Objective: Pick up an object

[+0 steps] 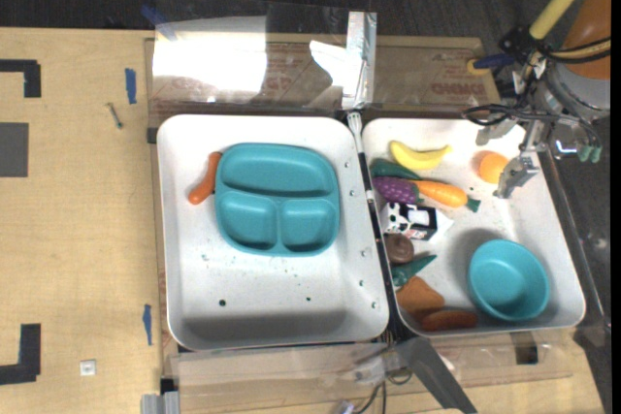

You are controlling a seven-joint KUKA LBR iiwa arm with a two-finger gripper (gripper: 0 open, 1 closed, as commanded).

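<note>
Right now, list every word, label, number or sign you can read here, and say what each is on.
Nothing can be read.
Cardboard sheet behind the bins: reddish printed lettering, too blurred to read.
Black-and-white toy in the right bin: a pattern, no legible text.
Black marks on the bench: shapes, not characters.

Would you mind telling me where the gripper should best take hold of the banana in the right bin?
Probably across the middle of the banana, coming straight down from above. It lies flat and crosswise near the back wall of the right bin, its narrow curved body free on both long sides, so fingers could close across its width.
</note>
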